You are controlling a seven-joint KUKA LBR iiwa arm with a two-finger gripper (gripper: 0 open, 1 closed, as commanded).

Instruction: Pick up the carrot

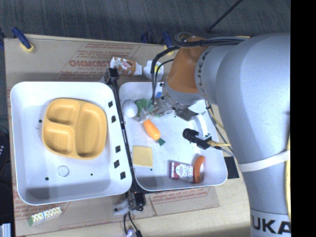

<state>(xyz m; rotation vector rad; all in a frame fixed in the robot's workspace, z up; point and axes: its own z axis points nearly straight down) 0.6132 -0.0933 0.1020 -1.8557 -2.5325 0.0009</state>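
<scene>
Carrot (152,131) in right bin (217,174), just below hand (157,108)

Robot lab: KUKA arm (247,112), cardboard-covered bench (74,53), white bins (19,132), toy food.

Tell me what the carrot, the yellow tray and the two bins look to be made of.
Carrot: likely toy plastic; smooth, even orange with a small green tip. Tray: looks like molded plastic, matte yellow, with rounded compartments and soft sheen. Left bin and right bin: probably thin white plastic, slightly glossy, with rounded corners and raised rims. None of this is certain from one view.
</scene>
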